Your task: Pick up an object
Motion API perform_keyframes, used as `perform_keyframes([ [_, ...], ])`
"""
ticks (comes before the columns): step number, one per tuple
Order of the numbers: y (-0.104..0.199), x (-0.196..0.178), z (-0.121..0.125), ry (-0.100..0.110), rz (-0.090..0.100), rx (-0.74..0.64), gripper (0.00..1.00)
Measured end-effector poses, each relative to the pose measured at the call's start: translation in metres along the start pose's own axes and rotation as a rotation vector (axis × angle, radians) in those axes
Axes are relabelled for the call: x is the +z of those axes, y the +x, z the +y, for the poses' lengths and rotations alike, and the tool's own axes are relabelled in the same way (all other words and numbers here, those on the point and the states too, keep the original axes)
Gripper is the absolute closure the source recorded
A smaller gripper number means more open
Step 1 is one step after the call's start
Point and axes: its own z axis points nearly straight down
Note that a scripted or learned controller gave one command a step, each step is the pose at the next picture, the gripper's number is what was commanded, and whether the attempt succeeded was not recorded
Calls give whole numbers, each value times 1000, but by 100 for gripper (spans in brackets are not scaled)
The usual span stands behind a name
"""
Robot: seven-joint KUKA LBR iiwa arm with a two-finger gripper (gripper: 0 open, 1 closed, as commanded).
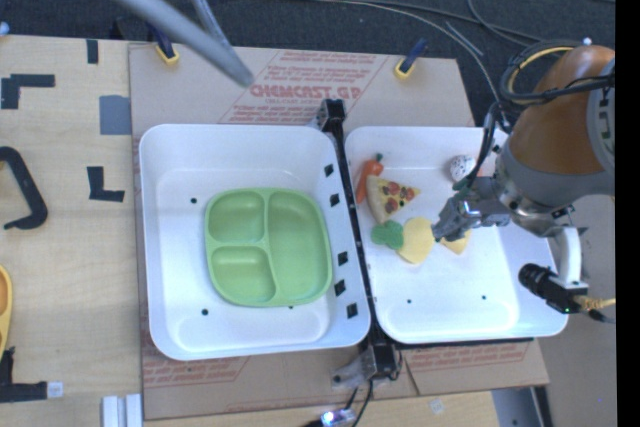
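Pale yellow toy piece (pixel 417 242) lying on the floor of the right bin (pixel 500 315), touching a green toy (pixel 388 234) on its left; a pizza slice toy (pixel 390 197) and a carrot toy (pixel 372 166) lie beyond it toward the bin's far wall. Gripper (pixel 450 223) low over the yellow piece's right edge; finger opening cannot be told. Left bin (pixel 170 165) holds a green divided plate (pixel 268 246)
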Motion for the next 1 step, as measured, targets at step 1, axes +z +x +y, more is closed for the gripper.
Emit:
perform_keyframes([
  [1,56,9,14,3,1,-5,100],
])
